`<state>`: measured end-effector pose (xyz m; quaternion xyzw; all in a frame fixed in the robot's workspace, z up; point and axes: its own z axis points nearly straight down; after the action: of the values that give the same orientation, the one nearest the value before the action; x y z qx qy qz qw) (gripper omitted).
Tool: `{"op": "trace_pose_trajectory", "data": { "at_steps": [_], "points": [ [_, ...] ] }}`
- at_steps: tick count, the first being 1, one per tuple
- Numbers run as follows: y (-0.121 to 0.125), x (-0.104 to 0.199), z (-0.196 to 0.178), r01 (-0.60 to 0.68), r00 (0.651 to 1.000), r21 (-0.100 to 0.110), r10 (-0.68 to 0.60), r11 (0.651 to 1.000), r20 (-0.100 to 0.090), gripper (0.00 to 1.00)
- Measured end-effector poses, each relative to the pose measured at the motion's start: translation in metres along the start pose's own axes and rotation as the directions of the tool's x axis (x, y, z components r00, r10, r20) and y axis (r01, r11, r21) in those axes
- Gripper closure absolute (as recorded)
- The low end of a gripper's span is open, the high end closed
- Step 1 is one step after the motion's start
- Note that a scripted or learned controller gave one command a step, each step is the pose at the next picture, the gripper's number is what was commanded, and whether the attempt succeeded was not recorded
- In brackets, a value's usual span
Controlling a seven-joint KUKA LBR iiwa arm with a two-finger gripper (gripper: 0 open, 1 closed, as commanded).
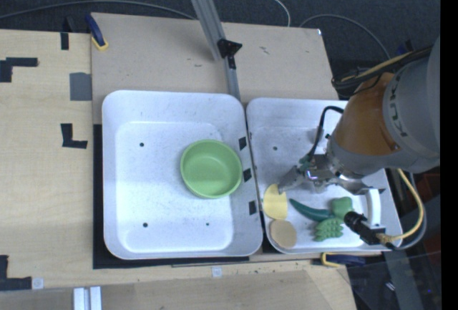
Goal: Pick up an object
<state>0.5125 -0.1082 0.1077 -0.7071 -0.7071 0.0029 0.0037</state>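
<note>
My gripper (305,171) hangs low over the middle of the right bin (286,122), under the grey arm with its orange band. Just below and left of it lies a yellow piece (275,202), and a tan round piece (283,233) sits by the bin's front wall. A dark teal, curved, long thing (310,210) lies right of the yellow piece, with a bumpy green thing (328,229) and a smaller green piece (341,204) beside it. I see nothing held in the gripper.
A green bowl (210,168) stands upright in the left bin (136,122), towards its right side. A grey pole (204,4) slants across the bench behind the bins. The arm covers the right bin's right part.
</note>
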Motion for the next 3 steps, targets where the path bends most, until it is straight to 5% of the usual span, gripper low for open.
{"op": "trace_pose_trajectory", "data": {
  "at_steps": [1,2,3],
  "points": [
    [0.001,0.000,0.018,0.000,1.000,-0.008,0.000,1.000,0.000,0.00],
    [0.001,0.001,0.008,0.001,1.000,-0.008,-0.001,1.000,-0.001,1.00],
    [-0.002,0.007,-0.053,0.002,1.000,-0.013,-0.002,1.000,0.001,1.00]
  ]
}}
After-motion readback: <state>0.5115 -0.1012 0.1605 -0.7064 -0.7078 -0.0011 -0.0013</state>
